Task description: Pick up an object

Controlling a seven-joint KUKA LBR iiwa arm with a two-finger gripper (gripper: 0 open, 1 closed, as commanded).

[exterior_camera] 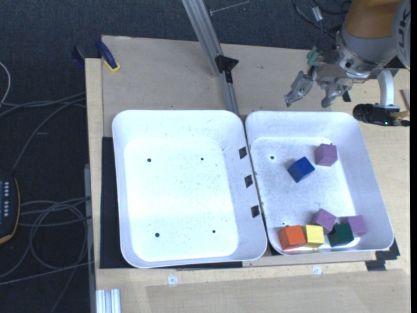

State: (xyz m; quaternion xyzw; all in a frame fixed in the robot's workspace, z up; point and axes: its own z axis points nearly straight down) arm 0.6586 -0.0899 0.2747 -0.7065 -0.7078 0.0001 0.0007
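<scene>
Currently I see the gripper (315, 94) parked above the bare table (273, 77), just past the far rim of the right bin (371, 175), at roughly 1 o'clock in the view. Its fingers (296, 90) are spread apart with nothing between them. The arm's orange band sits right at the top edge. All the objects are in the right bin. A blue cube (301, 169) lies near the bin's centre, with a purple cube (326, 154) just beside it toward 2 o'clock, apart from it. The rest are bunched along the near wall at 6 o'clock: orange cube (292, 236), yellow cube (315, 235) touching it on the 3 o'clock side, then a dark green cube (340, 234), with a second purple cube (324, 218) just behind the yellow one and a third purple cube (356, 225) at the 3 o'clock end. The left bin (124, 175) is at 9 o'clock from the right one, rims touching. A grey metal strut (205, 38) slants down from 12 o'clock to the junction between the bins.
</scene>
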